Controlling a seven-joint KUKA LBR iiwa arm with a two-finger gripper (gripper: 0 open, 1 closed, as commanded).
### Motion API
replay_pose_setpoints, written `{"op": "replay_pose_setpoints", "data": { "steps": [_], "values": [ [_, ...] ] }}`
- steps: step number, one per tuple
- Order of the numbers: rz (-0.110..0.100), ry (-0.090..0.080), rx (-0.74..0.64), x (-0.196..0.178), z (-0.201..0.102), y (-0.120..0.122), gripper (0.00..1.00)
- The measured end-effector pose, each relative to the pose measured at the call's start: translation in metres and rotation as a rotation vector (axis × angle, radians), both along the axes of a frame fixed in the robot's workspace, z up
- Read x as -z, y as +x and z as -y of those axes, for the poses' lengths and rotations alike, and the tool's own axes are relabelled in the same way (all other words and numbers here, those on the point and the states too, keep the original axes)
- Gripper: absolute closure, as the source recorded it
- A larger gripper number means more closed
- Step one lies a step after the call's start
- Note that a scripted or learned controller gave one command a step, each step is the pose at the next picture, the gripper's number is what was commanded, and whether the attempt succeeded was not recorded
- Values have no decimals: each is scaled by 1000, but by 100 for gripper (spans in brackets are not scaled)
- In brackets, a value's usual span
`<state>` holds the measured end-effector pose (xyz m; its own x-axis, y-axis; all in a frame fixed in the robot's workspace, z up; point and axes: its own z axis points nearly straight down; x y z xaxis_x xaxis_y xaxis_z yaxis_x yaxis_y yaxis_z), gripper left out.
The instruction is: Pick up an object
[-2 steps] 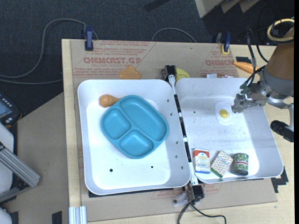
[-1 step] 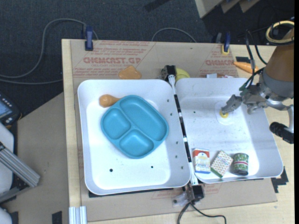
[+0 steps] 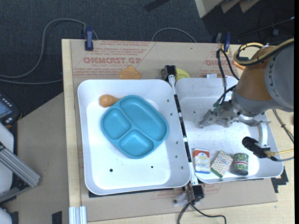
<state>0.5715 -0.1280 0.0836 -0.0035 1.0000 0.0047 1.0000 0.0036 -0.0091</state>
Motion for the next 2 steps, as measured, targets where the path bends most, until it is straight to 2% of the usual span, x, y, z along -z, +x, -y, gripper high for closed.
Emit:
{"op": "replay_pose_setpoints", "data": {
  "steps": [1, 2],
  "values": [
    [19, -10, 3, -44, 47, 65, 0],
    [6, -4, 6, -36, 57, 36, 0]
  ]
}}
